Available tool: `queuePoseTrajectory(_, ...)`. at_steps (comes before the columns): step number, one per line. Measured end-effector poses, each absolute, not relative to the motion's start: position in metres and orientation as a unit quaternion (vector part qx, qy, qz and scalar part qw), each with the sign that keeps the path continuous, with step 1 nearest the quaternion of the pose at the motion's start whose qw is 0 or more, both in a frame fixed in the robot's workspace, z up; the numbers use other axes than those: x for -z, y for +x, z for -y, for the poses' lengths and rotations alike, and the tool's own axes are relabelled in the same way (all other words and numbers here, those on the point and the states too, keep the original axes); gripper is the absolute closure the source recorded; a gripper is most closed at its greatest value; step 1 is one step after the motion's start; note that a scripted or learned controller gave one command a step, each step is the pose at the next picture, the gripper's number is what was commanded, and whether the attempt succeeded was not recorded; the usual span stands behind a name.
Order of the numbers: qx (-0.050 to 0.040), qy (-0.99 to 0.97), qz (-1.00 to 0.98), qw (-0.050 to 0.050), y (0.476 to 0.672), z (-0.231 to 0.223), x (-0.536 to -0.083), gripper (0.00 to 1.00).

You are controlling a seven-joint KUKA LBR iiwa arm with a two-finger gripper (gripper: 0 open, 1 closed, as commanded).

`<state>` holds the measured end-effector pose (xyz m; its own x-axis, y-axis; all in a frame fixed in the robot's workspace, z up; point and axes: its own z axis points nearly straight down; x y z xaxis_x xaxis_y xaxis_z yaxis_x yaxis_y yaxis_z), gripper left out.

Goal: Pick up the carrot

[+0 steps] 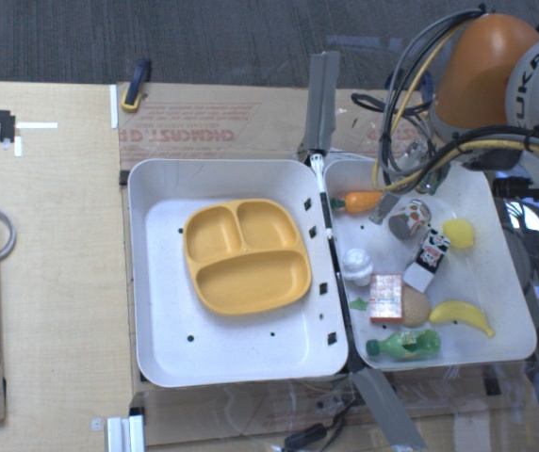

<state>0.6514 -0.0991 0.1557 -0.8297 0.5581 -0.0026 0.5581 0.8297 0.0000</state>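
The carrot (362,201) is orange with a green tip pointing left. It lies at the back left corner of the right bin (510,281), close to the divider. The gripper (388,202) hangs under the cabled wrist just right of the carrot's thick end, with a grey finger (381,210) slanting down beside it. Cables and the wrist hide the rest of the gripper. Whether it touches the carrot cannot be told.
The right bin also holds a can (409,219), a lemon (459,234), a small carton (430,251), a white object (356,264), a pink box (386,298), a banana (464,315) and a green bottle (403,345). A yellow divided plate (248,255) sits in the left bin (156,347).
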Motion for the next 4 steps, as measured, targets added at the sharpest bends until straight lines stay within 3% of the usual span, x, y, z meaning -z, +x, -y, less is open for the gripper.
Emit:
queuePoseTrajectory(1,0.0001,0.13,-0.992,0.002,0.629,0.08,-0.193,0.0)
queuePoseTrajectory(2,0.0,0.046,-0.999,0.002,0.644,0.049,-0.192,0.0)
queuePoseTrajectory(3,0.0004,0.079,-0.997,0.002,0.549,0.11,-0.101,0.0)
queuePoseTrajectory(4,-0.0004,0.081,-0.997,0.003,0.55,0.111,-0.111,1.0)
